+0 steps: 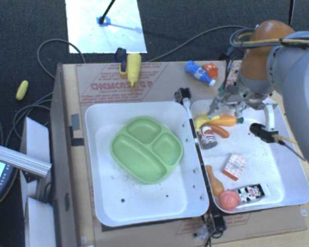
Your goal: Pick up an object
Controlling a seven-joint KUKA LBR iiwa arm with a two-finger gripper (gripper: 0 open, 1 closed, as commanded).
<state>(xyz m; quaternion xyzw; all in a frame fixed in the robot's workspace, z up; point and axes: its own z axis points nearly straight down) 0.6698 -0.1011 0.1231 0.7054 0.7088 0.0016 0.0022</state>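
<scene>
Arm (291,60) cut off at the right edge; gripper (227,104) fingertips indistinct among toys.

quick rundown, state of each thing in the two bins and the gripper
green divided plate: flat in the left bin, compartments bare
carrot: lying on its side in the right bin, under the gripper
small can: tipped on its side by the divider
red and white box: lying flat
black and white carton: lying flat near the front rim
pink ball: resting in the front corner
gripper: low over the carrot, holding nothing visible
</scene>
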